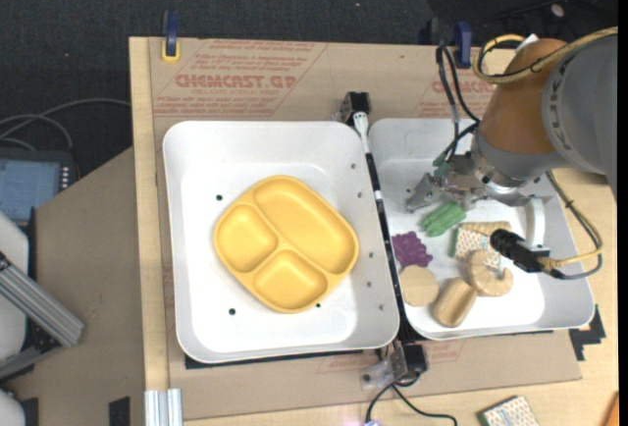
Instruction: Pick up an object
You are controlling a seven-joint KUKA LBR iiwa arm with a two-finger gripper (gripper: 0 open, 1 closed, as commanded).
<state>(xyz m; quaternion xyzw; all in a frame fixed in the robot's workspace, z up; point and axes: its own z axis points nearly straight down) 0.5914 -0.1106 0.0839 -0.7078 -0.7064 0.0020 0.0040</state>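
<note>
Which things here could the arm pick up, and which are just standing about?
Could be picked, right bin: green piece, purple grapes, tan cylinder, round cracker, with the gripper over them.

Standing about: yellow divided plate in left bin.

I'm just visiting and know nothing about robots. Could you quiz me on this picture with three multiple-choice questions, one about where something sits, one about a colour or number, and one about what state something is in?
1. Where does the yellow divided plate sit?
A. In the left bin
B. In the right bin
C. On the bare bench

2. What colour is the small grape-like bunch in the right bin?
A. Orange
B. Purple
C. Blue

3. What lies in the plate's compartments?
A. Toy food in each
B. One green piece
C. Nothing

Answers:
1. A, since the plate lies in the middle of the left bin.
2. B, as the bunch is clearly purple, just below the green piece.
3. C, because all three compartments show only bare yellow; the toy items all lie in the right bin, where the claw has reached in.
</note>
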